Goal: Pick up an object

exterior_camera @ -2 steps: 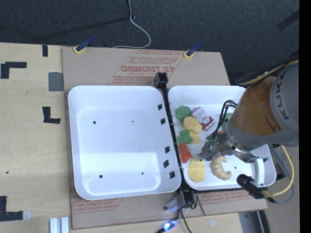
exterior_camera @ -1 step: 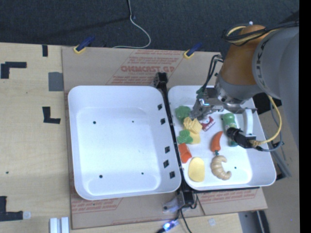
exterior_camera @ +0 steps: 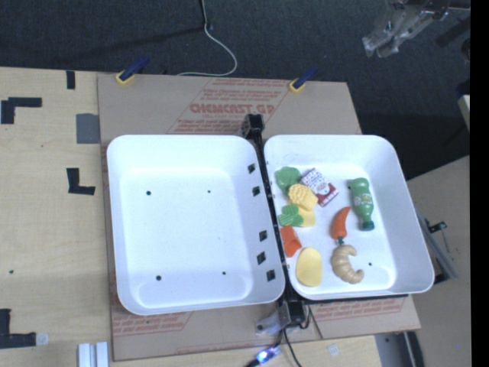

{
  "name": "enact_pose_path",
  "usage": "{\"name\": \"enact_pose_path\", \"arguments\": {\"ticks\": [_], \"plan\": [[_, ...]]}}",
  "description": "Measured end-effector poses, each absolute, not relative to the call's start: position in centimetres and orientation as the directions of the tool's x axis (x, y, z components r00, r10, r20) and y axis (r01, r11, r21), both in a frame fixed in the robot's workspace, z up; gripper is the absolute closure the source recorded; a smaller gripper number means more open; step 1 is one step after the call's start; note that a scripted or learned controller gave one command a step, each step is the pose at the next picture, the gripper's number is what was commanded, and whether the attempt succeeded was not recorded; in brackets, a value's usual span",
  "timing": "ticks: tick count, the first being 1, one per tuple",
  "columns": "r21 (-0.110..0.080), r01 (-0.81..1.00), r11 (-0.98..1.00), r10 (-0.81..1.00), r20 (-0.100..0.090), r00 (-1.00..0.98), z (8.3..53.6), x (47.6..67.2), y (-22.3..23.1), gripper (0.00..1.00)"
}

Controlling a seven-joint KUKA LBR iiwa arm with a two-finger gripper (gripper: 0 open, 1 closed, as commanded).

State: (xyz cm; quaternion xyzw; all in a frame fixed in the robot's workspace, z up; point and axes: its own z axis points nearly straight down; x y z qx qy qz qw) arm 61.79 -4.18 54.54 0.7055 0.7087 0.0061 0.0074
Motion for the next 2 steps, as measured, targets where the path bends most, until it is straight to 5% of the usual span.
{"name": "enact_pose_path", "arguments": {"ticks": [1,2], "plan": [[-0.002,1.0,0.003,1.0,0.0,-0.003,53.5,55.3,-2.3,1.0],[0.0,1.0,0.002,1.0,-0.002,-0.002,53.3,61.6,-1.3,1.0]]}}
